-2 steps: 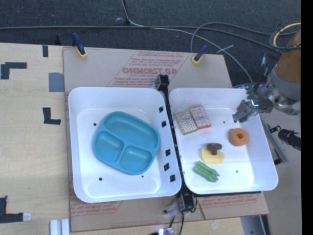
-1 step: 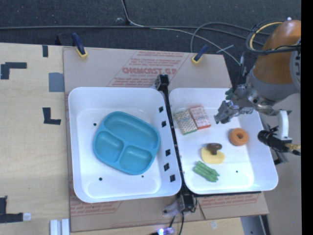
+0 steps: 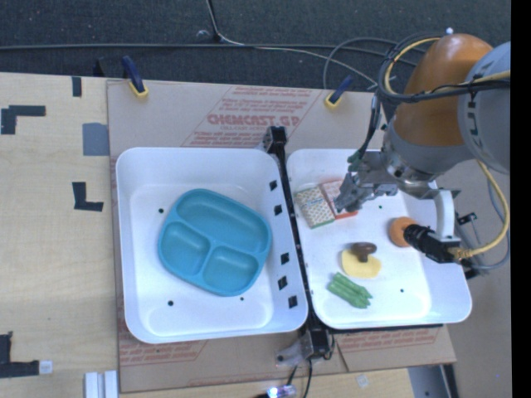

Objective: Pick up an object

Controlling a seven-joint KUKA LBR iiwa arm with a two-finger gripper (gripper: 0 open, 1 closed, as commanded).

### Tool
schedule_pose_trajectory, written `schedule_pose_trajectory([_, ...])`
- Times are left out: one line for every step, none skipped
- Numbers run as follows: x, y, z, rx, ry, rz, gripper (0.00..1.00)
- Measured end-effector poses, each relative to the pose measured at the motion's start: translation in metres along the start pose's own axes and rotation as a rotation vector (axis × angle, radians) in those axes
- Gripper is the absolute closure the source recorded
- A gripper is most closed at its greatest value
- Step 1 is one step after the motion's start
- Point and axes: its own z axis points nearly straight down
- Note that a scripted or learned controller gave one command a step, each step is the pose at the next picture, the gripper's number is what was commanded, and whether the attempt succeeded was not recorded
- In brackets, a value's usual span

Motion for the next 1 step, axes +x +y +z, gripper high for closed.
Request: schedule_pose_trajectory([0.0613, -0.0167, 0.005, 0.001, 0.0, 0.0, 1.0])
